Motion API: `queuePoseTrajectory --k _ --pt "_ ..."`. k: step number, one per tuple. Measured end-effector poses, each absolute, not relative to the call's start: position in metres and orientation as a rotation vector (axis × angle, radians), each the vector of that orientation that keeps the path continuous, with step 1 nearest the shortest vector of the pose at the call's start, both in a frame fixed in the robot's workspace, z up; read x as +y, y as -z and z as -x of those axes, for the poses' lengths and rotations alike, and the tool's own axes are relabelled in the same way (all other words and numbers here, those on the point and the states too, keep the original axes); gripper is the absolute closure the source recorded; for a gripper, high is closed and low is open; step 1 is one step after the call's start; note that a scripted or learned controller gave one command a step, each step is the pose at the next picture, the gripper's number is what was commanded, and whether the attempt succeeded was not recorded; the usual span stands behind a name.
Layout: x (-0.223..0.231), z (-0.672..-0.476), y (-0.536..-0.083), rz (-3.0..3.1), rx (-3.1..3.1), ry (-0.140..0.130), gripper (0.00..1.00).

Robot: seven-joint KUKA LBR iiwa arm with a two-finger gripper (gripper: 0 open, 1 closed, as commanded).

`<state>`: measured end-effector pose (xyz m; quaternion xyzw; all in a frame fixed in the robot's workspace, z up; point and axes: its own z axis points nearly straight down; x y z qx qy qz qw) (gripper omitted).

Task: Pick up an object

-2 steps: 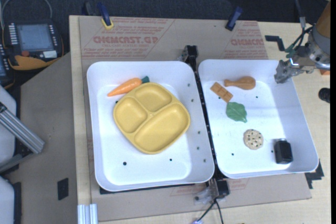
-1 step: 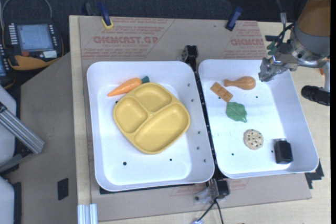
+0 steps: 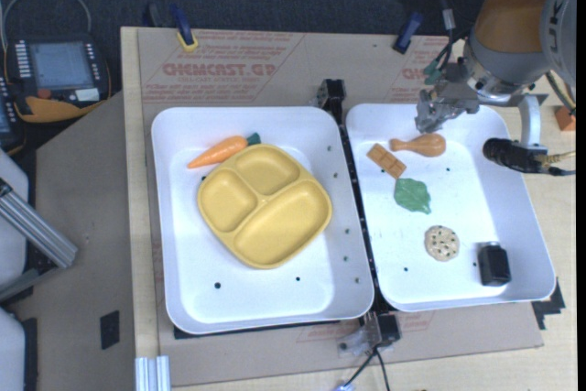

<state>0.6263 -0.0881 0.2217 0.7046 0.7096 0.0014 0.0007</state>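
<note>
My gripper (image 3: 430, 121) hangs over the far part of the right bin (image 3: 522, 224), just above a tan chicken drumstick (image 3: 419, 145). Nothing shows between its fingers. In the same bin lie a brown cracker piece (image 3: 386, 161), a green leaf (image 3: 412, 195), a round cookie (image 3: 442, 243) and a black block (image 3: 493, 265). The left bin (image 3: 174, 224) holds a yellow divided plate (image 3: 264, 205) with an orange carrot (image 3: 218, 151) beside its far left rim.
A black clamp (image 3: 331, 93) sits at the far end of the seam between the bins. A black cylinder (image 3: 509, 153) juts over the right bin's right rim. A handheld controller (image 3: 57, 73) lies off the bench at far left.
</note>
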Motion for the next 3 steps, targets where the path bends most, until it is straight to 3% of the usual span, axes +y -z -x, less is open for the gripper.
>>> queuePoseTrajectory --k 1,3 --pt "-0.031 -0.62 -0.224 -2.216 2.231 -0.001 1.0" --pt "0.082 -0.645 -0.216 -2.214 2.228 -0.005 1.0"
